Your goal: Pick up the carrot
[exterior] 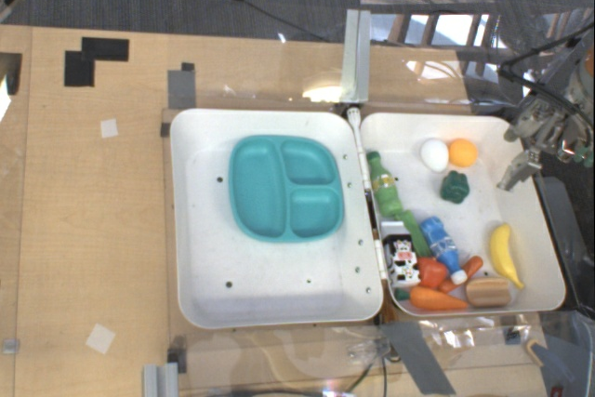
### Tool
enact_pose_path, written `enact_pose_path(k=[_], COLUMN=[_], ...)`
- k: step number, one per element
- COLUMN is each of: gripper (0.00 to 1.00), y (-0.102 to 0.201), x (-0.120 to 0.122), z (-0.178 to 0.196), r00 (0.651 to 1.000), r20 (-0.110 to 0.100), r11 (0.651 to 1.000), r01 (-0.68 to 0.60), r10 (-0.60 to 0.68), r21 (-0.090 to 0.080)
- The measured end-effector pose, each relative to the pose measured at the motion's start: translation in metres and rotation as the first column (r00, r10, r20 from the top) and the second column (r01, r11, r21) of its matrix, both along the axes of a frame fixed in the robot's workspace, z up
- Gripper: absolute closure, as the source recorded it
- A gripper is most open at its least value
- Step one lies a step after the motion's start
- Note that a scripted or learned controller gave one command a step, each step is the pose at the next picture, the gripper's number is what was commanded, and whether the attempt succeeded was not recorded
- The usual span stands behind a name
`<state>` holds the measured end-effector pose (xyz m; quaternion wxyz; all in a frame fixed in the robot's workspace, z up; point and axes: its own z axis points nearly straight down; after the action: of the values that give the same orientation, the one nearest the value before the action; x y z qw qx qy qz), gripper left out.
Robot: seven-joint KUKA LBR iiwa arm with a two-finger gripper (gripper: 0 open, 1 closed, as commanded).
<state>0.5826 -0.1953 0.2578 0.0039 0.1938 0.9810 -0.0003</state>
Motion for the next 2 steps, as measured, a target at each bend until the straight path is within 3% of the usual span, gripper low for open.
enact_pose_path(k=[1,2], gripper=[0.00,0.00], y=[-0.009,-0.010], x=[-0.009,-0.085], z=[-0.156,-0.167], r00=[0.997,0.989], r20=[-0.010,0.010], r11=[0.997,0.989], r01=[0.073,-0.148], r10=[-0.073,0.148], r21=[0.003,-0.004])
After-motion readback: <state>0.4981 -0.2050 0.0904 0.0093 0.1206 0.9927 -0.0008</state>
